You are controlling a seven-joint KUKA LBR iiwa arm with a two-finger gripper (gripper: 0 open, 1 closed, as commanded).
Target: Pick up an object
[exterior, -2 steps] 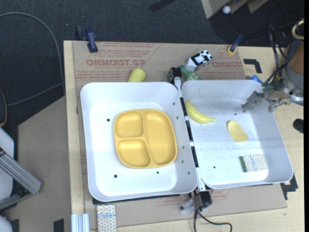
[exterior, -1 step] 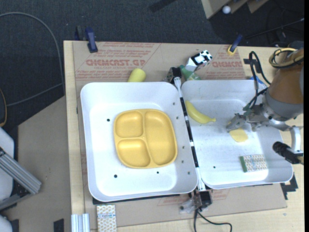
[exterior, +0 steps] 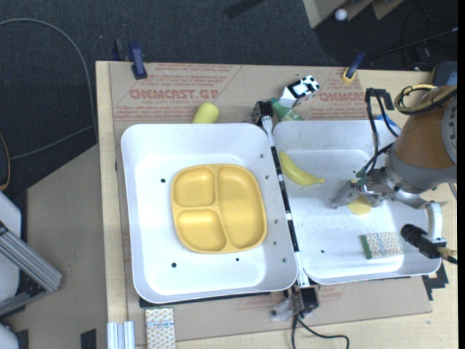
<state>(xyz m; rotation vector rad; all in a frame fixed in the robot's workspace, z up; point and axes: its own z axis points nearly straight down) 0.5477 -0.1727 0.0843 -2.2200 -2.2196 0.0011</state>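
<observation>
Where bins sit, printed cardboard [exterior: 182, 86].

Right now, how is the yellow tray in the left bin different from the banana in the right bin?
The yellow tray is wide, rounded and split into three compartments; the banana is thin, curved and in one piece. The tray takes up the middle of the left bin, while the banana lies near the upper left of the right bin. Both are yellow and lie flat on white bin floors.

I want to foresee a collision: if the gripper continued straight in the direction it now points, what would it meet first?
Probably the small yellow object directly beneath the gripper, then the right bin floor; depth is unclear.
</observation>
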